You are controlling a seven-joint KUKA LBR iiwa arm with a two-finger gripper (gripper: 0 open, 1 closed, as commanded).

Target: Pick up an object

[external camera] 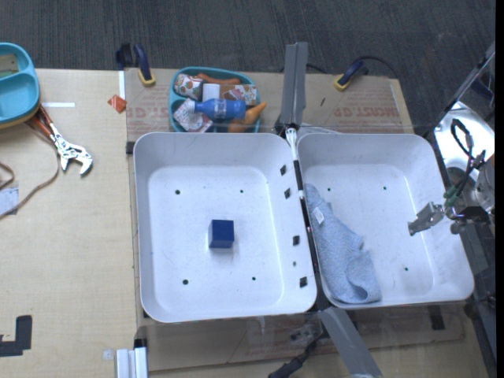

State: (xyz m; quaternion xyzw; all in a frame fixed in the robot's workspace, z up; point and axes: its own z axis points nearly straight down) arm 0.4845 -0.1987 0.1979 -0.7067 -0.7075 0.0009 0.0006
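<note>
Cloth point(340, 252) is the nearer candidate: a crumpled blue-grey rag lying in the right bin point(378, 152), against that bin's left wall, its long axis running from the far left down toward the near edge. The pincer point(429, 219) hangs over the right side of the same bin, so the cloth lies to its left, across bare white floor, apart from it. A small blue block point(222, 234) sits near the middle of the left bin point(157, 164), well beyond the divider and much farther off. Nothing shows between the pincer's tips and it touches nothing; whether it is spread or clenched cannot be told at this scale. Judged from this, the grasp has not begun.
</note>
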